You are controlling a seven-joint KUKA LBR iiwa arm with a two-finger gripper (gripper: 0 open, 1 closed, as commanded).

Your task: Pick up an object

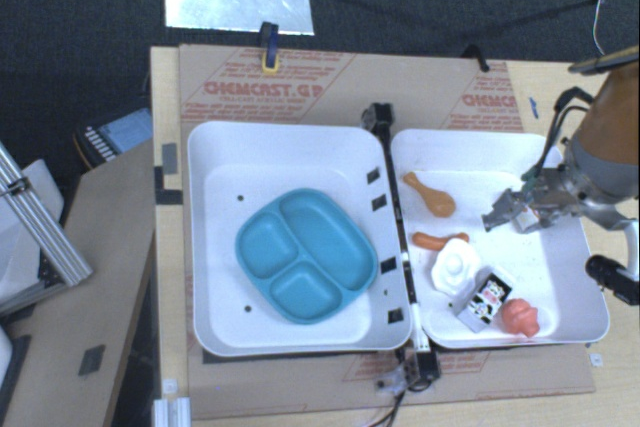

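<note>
End effector: the end effector point(503, 213) is hanging over the right bin point(560, 150), at the right of the frame, its tip pointing toward frame left; whether it is wide or narrow cannot be told at this size, and nothing is showing in its grip.
Arm: the grey arm point(610, 140) with its orange band is reaching in from the right edge of the frame.
Nearest object: an orange spoon-shaped toy point(430, 194) is lying to the left of the tip and slightly above it in the frame, near but apart, its long axis running from upper left to lower right.
Next nearest: a small orange carrot-like piece point(440, 239) is lying below and left of the tip, its long axis running nearly left to right.
Further objects: a white bottle-like object point(456, 267) is sitting just below the carrot piece; a black and white carton point(484, 300) and a pink lump point(520, 317) are lying toward the lower right of the bin, below the tip.
Key relation: every candidate is lying left of or below the tip, so a pick is likely calling for travel toward frame left or downward in the frame.
Left bin: the left bin point(230, 150) is holding a blue divided plate point(305, 255), well apart from the tip.
Desk: both bins are resting on brown cardboard point(330, 75) on the desk.
</note>
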